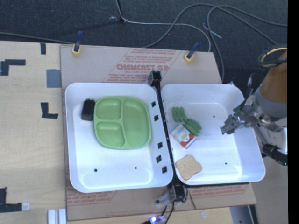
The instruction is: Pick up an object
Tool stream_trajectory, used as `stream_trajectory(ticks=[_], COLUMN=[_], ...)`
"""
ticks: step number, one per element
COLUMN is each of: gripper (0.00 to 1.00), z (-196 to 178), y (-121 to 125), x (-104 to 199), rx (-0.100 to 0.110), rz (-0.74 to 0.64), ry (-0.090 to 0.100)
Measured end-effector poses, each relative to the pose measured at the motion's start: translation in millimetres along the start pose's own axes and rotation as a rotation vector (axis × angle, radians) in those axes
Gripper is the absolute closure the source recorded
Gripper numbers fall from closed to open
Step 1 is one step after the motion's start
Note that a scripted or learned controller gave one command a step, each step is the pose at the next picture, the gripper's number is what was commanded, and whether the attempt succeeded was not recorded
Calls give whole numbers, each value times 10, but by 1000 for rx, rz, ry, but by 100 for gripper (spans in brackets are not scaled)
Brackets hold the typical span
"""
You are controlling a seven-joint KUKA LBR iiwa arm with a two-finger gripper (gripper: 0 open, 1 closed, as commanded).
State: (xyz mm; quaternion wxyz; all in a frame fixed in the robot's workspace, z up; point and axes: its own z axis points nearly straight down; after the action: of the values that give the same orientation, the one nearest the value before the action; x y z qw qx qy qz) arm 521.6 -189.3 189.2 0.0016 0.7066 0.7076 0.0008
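Listing right bin (243,169) contents: green toy vegetable (186,120), likely rigid plastic, take across its middle; toast slice (188,167), near front wall, light, flat; small carton (181,135), light, crushable. Gripper (228,127) hovers over the bin's right side; finger state unclear.

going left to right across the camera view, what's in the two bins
black block → green divided plate → small carton → gripper at the right bin's right side. The green toy and the toast slice overlap the carton's span, so I leave them unordered.
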Motion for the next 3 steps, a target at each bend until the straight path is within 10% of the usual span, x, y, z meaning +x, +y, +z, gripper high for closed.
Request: stream_trajectory(ticks=[3], gripper=[100], z=[-147], y=[361], x=[920], rx=[5], rz=[-4], ry=[2])
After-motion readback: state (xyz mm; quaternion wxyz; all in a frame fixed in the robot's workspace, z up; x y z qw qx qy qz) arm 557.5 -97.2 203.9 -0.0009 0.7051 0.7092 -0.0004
